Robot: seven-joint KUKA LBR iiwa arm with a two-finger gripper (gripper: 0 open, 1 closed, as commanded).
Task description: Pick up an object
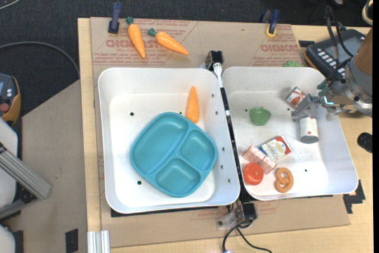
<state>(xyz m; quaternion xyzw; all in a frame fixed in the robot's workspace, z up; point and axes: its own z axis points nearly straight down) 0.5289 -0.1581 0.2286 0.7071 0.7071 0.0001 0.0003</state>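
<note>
Counter: two white bins (112,127). Your gripper (308,108) hovers low above the right bin's can (308,129), apparently lining up a grasp; whether its fingers are parted, you cannot tell.

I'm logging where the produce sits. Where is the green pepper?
In the camera view, the green pepper lies in the right bin, near its upper left, above the small carton.

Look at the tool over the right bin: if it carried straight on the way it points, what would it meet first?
Probably the small silver cylindrical can, which lies just beyond the tool as it reaches in toward the lower left. Depth is unclear from this slanted view, so it might pass above it.
</note>
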